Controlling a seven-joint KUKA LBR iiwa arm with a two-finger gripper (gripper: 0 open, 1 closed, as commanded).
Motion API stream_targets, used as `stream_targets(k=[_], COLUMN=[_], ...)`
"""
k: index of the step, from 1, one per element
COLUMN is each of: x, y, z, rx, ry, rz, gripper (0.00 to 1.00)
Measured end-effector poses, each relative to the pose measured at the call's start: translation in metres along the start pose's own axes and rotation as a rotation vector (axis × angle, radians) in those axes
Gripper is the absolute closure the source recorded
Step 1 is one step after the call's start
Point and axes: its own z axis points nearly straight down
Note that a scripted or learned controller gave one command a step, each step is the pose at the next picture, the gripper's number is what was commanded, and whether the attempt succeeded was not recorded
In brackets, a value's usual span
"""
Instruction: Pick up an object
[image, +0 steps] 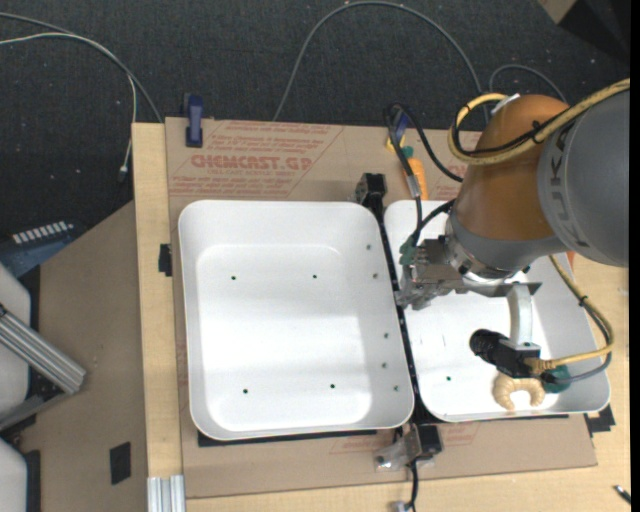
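Brown cardboard-covered surface carries both bins. Left shallow white plastic bin: whole floor visible, white with a few small dark dots.

Two-finger metal gripper sits low just inside the left wall of the right shallow white plastic bin, beside the divide between the bins. Its tip is seen from above under the wrist, so whether it is spread or closed cannot be told.

The grey-and-orange arm hides the right bin's far half. One small cream curved object lies in the near right corner, well apart from the gripper. Its make is too small to tell.
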Motion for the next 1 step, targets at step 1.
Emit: stream_targets(k=[1], x=[0.0533], y=[-0.0127], z=[-0.0055], rx=[-0.001], ry=[0.000], rz=[-0.001], gripper=[1.00])
